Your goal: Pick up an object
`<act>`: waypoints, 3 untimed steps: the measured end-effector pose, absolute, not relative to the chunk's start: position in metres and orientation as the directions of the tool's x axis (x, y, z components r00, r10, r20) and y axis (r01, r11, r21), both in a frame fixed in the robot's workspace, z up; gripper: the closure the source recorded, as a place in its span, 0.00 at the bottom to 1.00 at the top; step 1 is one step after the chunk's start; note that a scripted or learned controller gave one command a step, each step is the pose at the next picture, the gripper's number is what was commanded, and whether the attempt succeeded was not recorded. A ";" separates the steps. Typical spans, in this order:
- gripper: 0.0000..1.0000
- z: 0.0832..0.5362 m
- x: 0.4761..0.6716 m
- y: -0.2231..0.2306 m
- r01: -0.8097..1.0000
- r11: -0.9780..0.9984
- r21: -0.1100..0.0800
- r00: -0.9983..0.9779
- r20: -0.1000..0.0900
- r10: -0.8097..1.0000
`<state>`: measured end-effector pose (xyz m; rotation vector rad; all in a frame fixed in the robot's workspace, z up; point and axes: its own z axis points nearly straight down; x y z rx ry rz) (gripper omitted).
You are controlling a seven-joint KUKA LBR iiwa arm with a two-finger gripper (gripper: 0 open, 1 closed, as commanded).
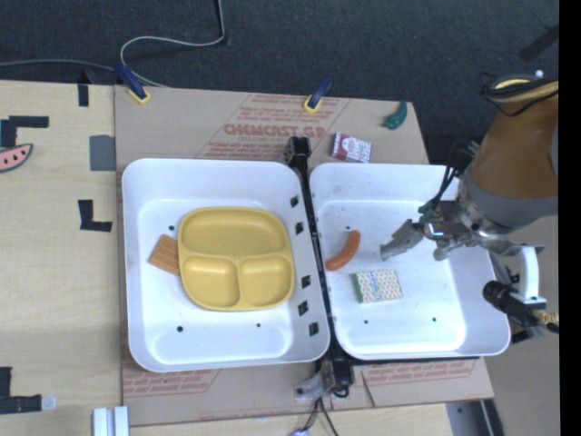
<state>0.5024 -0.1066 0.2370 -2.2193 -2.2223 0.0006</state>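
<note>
Two grey fingers (399, 242) reach leftward from the gripper (419, 241) over the right bin (472, 330), and how far they stand apart cannot be told from this slant; nothing shows between them. Just below and left of the tips, a small patterned sponge (378, 285) lies flat on the bin floor. Left of the tips, an orange sausage-shaped toy (343, 251) rests tilted near the bin's inner wall, apart from the gripper. Across the divide, the left bin (145, 189) holds a yellow divided tray (238, 256) with a brown wafer-like piece (164, 254) against its left edge. Beyond the bins, a small red-and-white packet (350, 147) lies on the cardboard sheet (254, 125).
</note>
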 end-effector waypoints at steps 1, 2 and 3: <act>0.00 0.128 0.541 -0.122 1.000 0.000 -0.004 0.000 0.001 1.000; 0.00 0.086 0.564 -0.104 1.000 0.000 0.000 0.000 -0.001 1.000; 1.00 0.096 0.565 -0.105 1.000 -0.001 0.004 0.001 -0.004 1.000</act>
